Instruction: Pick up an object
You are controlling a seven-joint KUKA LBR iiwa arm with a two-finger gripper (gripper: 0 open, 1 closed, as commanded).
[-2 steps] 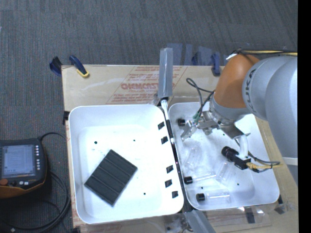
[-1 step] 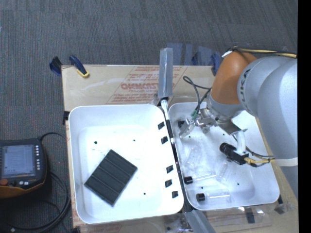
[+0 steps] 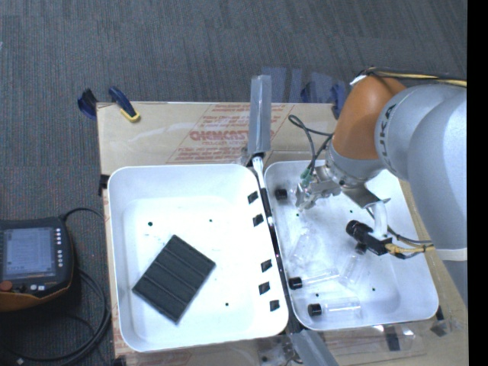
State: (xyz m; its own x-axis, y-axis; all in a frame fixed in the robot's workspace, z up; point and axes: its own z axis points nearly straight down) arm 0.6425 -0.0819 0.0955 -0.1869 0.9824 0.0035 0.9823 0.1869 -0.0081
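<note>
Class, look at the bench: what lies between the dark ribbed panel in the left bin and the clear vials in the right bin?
In the camera view, between the dark ribbed panel and the clear vials lie bare white bin floor and the bins' adjoining rims with a row of small black clips.

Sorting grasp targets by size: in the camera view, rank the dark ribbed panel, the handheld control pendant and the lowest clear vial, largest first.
1. Dark ribbed panel
2. Control pendant, partly cut off, so its rank against the panel is unsure
3. Clear vial, plainly smallest
</note>
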